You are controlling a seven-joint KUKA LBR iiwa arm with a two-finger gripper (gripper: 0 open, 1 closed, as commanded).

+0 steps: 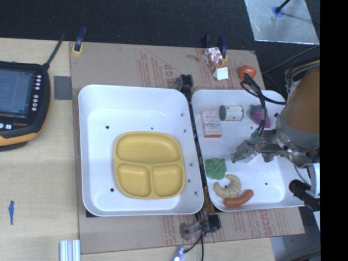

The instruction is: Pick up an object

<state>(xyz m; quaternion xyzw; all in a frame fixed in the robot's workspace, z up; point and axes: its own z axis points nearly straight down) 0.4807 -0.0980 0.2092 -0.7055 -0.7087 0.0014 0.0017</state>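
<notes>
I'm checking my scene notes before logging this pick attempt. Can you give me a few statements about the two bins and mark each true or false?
1. The yellow divided tray lies in the left bin. True.
2. The sausage sits in the left bin. False: it lies in the right bin, near its front edge.
3. The gripper is over the right bin. True.
4. The green object lies on the yellow divided tray. False: it is in the right bin, by the croissant.

Orange-banded arm [302, 105], black cable [258, 94], seemingly grey metal gripper [243, 152].
</notes>
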